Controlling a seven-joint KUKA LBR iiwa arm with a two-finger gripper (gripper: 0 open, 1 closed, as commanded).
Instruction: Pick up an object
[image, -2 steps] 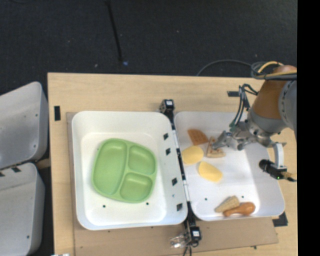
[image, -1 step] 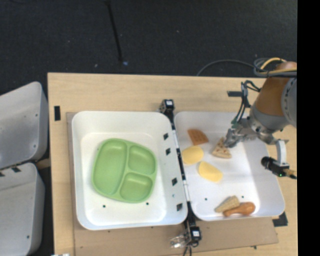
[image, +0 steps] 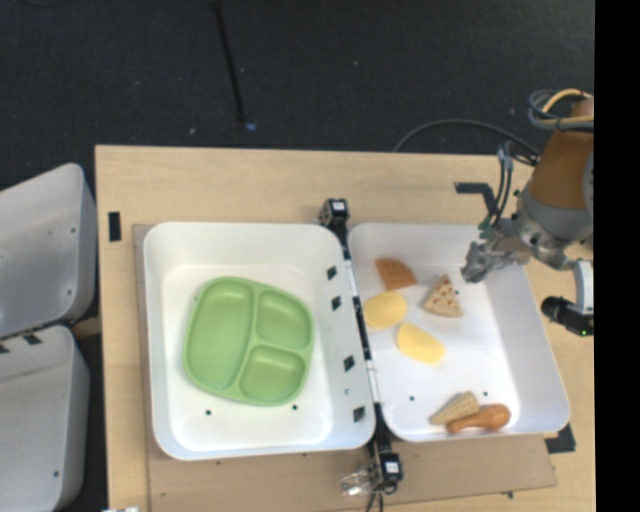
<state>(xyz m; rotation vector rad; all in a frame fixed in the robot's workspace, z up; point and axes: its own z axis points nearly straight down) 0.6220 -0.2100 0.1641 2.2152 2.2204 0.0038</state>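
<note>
Overhead, you see the gripper (image: 478, 268) low over the right bin (image: 530, 375), just right of a cheese wedge (image: 443, 298); whether its claw is open cannot be told. A green divided plate (image: 249, 340) fills the left bin (image: 160, 300).

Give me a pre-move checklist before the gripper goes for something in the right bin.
1. Gripper over the right bin: ok, near its far edge.
2. Finger state: cannot tell.
3. Nearest target, the wedge-shaped piece, lies apart from its neighbours: ok.
4. The two yellow pieces lie close together: not ok for a clean single grasp.
5. Orange sausage-like piece touches the tan wedge: not ok.
6. Green divided plate sits in the left bin, out of the way: ok.
</note>
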